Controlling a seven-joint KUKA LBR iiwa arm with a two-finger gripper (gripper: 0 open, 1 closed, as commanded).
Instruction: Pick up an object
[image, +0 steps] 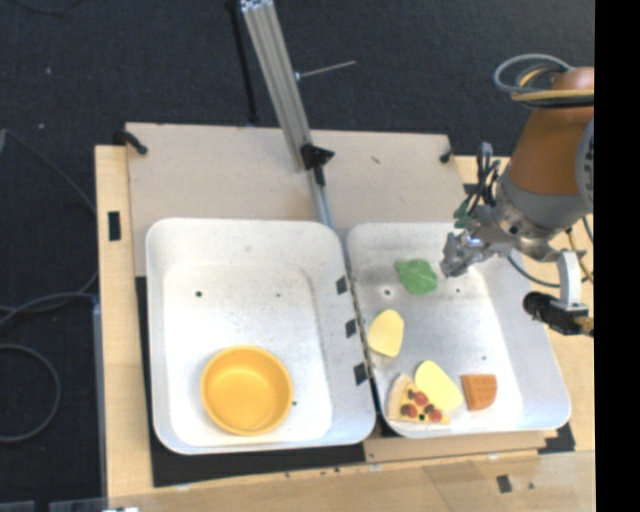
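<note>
Camera view: looks down at a slant on a tabletop (220, 170) carrying two white bins side by side.
Arm: grey with an orange band, reaching in from the right edge of the frame.
Gripper (455, 258): low over the upper part of the right bin (520, 385); whether it is spread or pressed together cannot be told, and nothing is seen pinched in it.
Green piece (416, 275): just left of the gripper, on the right bin's floor.
Pale yellow piece (386, 332): near the bin's left wall, mid-frame.
Yellow wedge (437, 384): lower part of the right bin, touching a flat piece with red dots (415, 404).
Orange block (479, 390): just right of the wedge.
Left bin (240, 260): holds a yellow bowl (246, 389) in its lower part.
</note>
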